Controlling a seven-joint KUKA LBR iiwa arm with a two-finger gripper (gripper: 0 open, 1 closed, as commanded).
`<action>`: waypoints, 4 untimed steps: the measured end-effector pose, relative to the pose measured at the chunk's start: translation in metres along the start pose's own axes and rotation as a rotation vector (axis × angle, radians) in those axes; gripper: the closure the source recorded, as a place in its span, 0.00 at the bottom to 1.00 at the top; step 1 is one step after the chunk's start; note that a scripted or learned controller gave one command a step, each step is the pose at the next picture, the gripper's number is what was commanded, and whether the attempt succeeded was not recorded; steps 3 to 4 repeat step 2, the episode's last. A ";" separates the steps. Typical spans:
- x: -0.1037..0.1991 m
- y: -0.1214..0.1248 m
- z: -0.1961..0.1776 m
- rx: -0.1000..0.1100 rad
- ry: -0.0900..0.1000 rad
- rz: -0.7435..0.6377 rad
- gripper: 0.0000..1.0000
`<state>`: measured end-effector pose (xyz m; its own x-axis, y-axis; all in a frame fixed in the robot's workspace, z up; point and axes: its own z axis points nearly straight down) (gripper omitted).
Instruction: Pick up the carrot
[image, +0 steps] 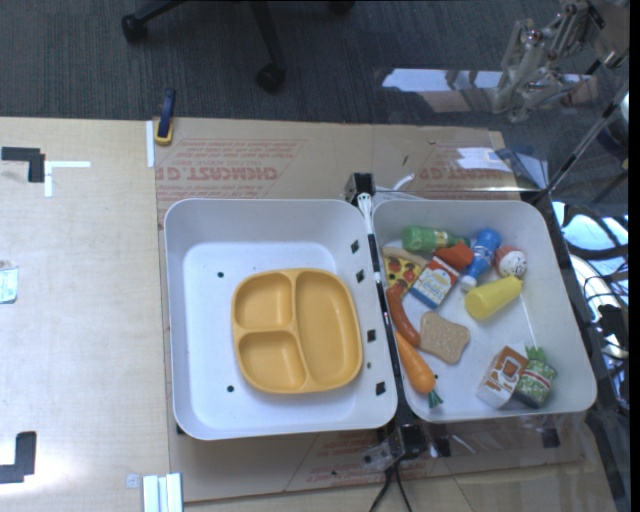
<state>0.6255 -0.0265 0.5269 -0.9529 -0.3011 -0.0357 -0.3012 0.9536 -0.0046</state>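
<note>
The carrot (415, 366) is orange with a small green stem end. It lies along the left wall of the right bin (560, 300), near the front, stem pointing toward the front edge. A red-brown sausage (401, 312) touches its far end and a slice of bread (444, 338) lies just to its right. My gripper (532, 62) hangs high at the top right, beyond the far edge of the right bin and well away from the carrot, with nothing seen in it.
The right bin also holds a pizza slice (399, 268), green bottle (426, 238), blue bottle (483, 251), white egg (512, 263), yellow bottle (493, 297), a small box (433, 283) and two cartons (520, 378). A yellow divided plate (297, 330) sits in the left bin (190, 300).
</note>
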 end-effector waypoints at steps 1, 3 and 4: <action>0.000 0.000 0.000 0.000 0.000 0.000 0.00; -0.002 -0.001 -0.009 0.001 -0.007 0.001 1.00; -0.002 -0.001 -0.009 0.001 -0.007 0.001 1.00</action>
